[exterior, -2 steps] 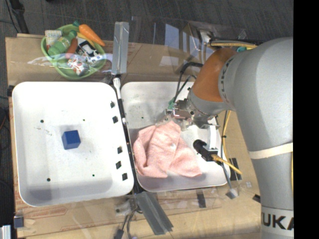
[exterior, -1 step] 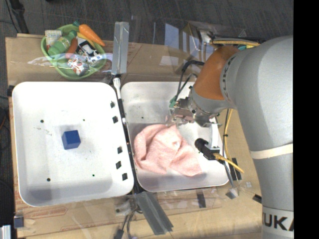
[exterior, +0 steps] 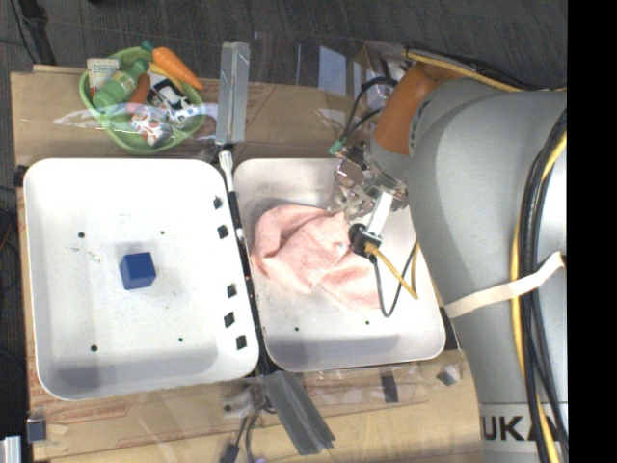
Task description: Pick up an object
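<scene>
My arm [exterior: 482,210] reaches over the right bin [exterior: 424,340], where the pink cloth [exterior: 308,254] lies crumpled mid-floor toward the far edge. My gripper [exterior: 359,210] sits at the cloth's far right edge (grip state: cannot tell). A blue cube [exterior: 138,269] rests mid-floor in the left bin [exterior: 58,374].

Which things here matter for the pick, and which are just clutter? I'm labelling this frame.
Job:
hand, down at the cloth
pink cloth, right bin
blue cube, left bin

Lying about:
green bowl of toys, behind the bins

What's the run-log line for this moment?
arm: over right bin | gripper: at pink cloth, grasp unconfirmed | blue cube: left bin, untouched
</scene>
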{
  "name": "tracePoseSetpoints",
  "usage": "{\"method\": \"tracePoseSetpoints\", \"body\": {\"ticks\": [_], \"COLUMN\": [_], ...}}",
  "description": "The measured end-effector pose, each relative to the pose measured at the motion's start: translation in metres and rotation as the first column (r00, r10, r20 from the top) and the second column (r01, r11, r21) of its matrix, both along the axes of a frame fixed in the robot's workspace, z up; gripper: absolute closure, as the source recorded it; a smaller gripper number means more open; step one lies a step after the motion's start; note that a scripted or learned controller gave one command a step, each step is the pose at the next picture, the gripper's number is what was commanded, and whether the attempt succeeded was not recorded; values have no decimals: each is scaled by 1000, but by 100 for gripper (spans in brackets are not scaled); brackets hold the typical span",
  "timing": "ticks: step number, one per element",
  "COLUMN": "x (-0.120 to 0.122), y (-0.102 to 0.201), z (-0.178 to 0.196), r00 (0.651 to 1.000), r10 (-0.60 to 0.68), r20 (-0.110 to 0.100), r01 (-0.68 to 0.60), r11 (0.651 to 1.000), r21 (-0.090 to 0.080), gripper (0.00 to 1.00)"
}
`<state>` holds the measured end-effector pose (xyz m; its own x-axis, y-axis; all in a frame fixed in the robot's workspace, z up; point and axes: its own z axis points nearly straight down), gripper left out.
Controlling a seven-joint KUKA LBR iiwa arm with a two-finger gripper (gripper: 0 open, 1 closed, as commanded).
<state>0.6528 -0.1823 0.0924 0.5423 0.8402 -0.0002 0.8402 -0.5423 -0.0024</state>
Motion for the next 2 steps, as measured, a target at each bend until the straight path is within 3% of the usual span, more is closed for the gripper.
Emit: {"method": "tracePoseSetpoints", "body": {"ticks": [1,2], "x": [6,-11], "y": [-17,-14], "z": [2,136], "r00": [988,998], "r10": [-155,66], "r20": [3,1], "r01": [155,-66], "r11": [988,998], "r21": [0,0], "gripper": [100,100]}}
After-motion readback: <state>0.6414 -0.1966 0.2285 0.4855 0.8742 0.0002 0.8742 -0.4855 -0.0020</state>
